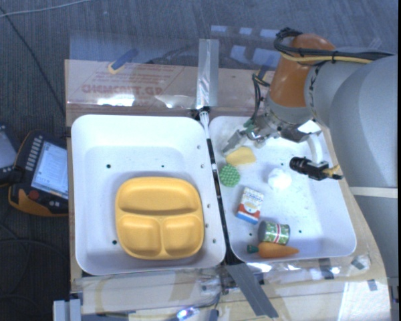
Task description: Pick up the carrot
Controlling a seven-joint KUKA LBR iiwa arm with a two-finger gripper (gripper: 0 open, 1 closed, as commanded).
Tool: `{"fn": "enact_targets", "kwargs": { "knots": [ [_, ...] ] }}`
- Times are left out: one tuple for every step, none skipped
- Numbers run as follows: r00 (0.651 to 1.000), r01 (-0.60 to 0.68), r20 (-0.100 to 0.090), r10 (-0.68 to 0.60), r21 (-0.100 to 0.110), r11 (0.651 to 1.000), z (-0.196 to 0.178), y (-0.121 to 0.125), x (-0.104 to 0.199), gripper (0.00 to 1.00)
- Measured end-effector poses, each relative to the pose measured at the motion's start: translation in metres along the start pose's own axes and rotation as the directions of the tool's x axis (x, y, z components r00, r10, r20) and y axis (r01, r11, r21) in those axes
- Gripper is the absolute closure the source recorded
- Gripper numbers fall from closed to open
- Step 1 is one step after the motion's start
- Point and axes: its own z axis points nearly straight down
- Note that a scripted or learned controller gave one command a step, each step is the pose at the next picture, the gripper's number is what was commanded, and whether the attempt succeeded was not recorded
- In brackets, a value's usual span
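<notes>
Carrot lies half-hidden behind bin rim.

A yellow divided tray sits in the left bin, toward six o'clock. In the right bin, a pale yellow wedge lies at eleven o'clock, a green ball just below it, a small carton (red and white) near centre, and a green can toward six. A handheld pendant rests on the floor at nine o'clock.
</notes>
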Motion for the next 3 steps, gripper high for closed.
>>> {"fn": "enact_targets", "kwargs": {
  "knots": [
    [0.970, -0.242, -0.004, 0.242, -0.010, 0.970, -0.001, -0.054, 0.014, 0.00],
    [0.927, -0.375, -0.001, 0.375, -0.004, 0.927, 0.000, 0.001, 0.001, 0.00],
    [0.997, -0.078, 0.004, 0.078, -0.004, 0.997, 0.000, 0.000, -0.002, 0.00]
  ]
}}
